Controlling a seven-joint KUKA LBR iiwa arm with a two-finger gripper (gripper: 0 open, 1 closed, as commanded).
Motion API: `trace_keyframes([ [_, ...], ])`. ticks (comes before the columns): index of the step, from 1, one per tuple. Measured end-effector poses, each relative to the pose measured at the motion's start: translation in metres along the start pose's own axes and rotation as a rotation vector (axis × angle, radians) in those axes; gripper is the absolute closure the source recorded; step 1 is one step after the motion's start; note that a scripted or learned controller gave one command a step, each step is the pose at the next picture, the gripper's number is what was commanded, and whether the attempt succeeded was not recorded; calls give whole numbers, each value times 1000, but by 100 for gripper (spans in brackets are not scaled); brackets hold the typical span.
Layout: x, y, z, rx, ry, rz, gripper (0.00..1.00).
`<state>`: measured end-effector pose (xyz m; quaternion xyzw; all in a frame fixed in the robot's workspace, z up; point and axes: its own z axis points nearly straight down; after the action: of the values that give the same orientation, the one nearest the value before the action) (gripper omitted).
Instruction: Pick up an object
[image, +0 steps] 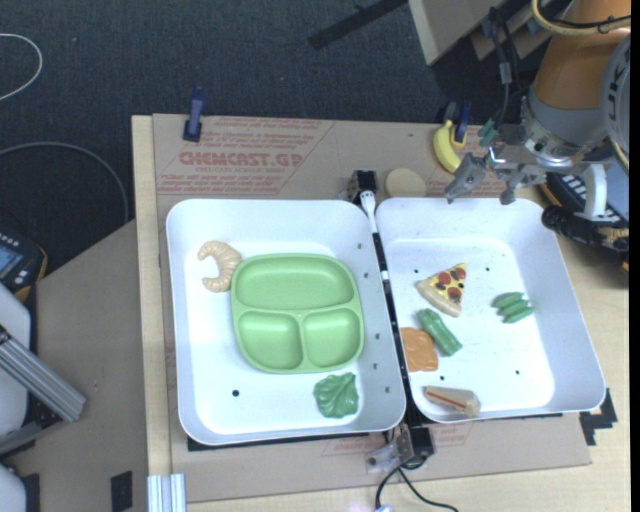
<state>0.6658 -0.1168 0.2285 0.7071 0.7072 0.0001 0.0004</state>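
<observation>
**Gripper waits above the right bin, holding nothing**

Nearest the camera in the right bin (560, 300), a sandwich (451, 400) lies at 6 o'clock. Just past it sit an orange piece (419, 350) and a pickle (439, 331). The pizza (444, 287) lies near the middle, and the beans (513, 307) lie at 3 o'clock. In the left bin (190, 300) are a leaf (337, 394), a green tray (297, 311) and a croissant (219, 264).

Farthest back, at 12 o'clock over the right bin's far rim, hangs the gripper (493, 178). Its 2 fingers are spread apart with nothing between them.

The food is flat and small. I think the fingers could slide off it, or push it away and close on air. The orange piece and pickle touch, so both could get nudged.
</observation>
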Motion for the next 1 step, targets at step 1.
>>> trace_keyframes([
  [1, 10, -106, 79, 17, 4, 3, 0],
])
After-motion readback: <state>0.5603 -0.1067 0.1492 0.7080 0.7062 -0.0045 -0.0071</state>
